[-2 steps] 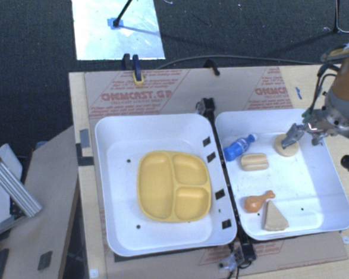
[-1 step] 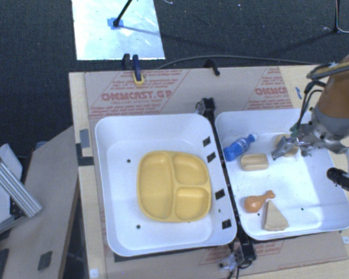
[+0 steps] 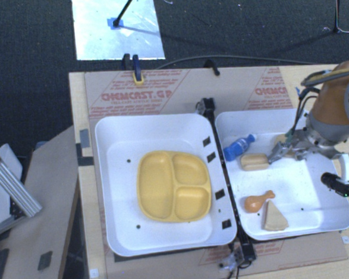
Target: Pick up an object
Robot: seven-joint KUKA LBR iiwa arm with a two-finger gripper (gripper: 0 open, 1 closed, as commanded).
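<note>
In the right bin (image 3: 329, 214) lie a small blue bottle (image 3: 238, 146), a tan oblong piece (image 3: 254, 161), an orange drumstick-shaped toy (image 3: 258, 201) and a tan wedge (image 3: 275, 217). My gripper (image 3: 279, 153) reaches in from the right and sits low in this bin. Its tip is just to the right of the tan oblong piece, very close to it or touching it. Nothing is visibly lifted. The arm's orange band (image 3: 333, 104) is above the bin's right side.
The left bin (image 3: 114, 170) holds a yellow divided plate (image 3: 173, 185). A black divider with clips (image 3: 220, 174) runs between the bins. A metal rail (image 3: 10, 183) stands at the far left, off the bench.
</note>
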